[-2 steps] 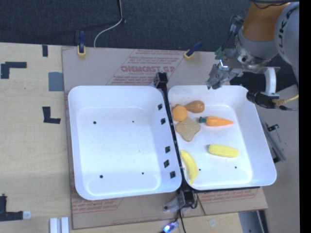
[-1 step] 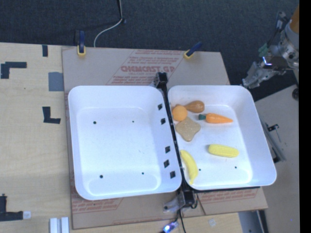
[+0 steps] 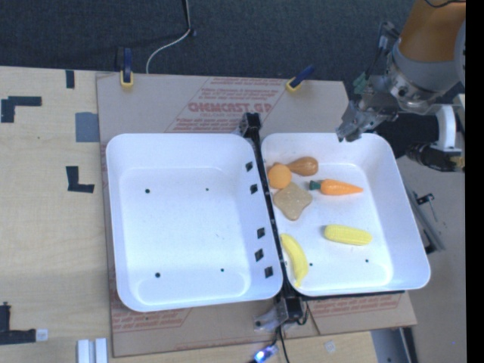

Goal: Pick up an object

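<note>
So I have the arm parked at the far right corner of the right bin (image 3: 393, 203), with the gripper (image 3: 349, 133) hanging just over the bin's upper rim. From this slanted view its tip is a dark blur against the rim, and I cannot tell how the pincer is set; nothing shows between it, so I count it as carrying nothing.

All the candidates lie in the right bin. Close to the divider sit an orange ball (image 3: 279, 176) and, touching it on the far side, a brown pear-shaped piece (image 3: 304, 165). Just below those lies a tan slice of toast (image 3: 292, 201), and beside it, pointing right, a carrot (image 3: 339, 189). A corn cob (image 3: 348, 236) lies alone toward the near right, well apart from the others, and a banana (image 3: 295, 257) rests along the divider at the near edge. The left bin (image 3: 181, 218) holds no items that I can make out.

As I read it, I am at the approach step: no pick has started and no object is chosen by position yet. The next move calls for bringing the gripper inward and down over one item. I judge the corn cob or the carrot the easier targets, since each has free floor on both long sides; the ball, pear piece and toast crowd one another, and the banana hugs the wall.
</note>
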Controlling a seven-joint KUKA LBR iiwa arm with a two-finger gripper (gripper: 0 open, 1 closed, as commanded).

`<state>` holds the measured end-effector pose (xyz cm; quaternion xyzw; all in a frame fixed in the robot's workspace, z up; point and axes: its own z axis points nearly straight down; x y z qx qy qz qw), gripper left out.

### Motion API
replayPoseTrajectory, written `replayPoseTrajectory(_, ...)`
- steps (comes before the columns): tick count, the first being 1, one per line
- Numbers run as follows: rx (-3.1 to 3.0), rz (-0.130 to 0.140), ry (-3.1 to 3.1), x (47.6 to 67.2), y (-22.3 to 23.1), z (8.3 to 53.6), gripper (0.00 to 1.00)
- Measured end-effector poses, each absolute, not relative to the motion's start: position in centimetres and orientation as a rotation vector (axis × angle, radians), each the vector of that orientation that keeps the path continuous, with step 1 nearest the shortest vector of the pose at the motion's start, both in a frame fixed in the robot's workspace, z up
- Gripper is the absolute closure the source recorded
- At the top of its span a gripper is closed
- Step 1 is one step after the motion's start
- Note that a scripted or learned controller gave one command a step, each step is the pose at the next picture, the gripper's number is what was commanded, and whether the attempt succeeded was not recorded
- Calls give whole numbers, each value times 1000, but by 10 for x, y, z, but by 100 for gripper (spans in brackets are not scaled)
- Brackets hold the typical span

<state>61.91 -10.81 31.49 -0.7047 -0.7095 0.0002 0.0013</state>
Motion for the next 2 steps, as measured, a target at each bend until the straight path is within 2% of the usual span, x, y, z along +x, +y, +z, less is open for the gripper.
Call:
replayPoseTrajectory(1,-2208,-4,-2232,574,-17,348,100)
replayPoseTrajectory(2,-2205,-13,-2240,546,92,422,100)
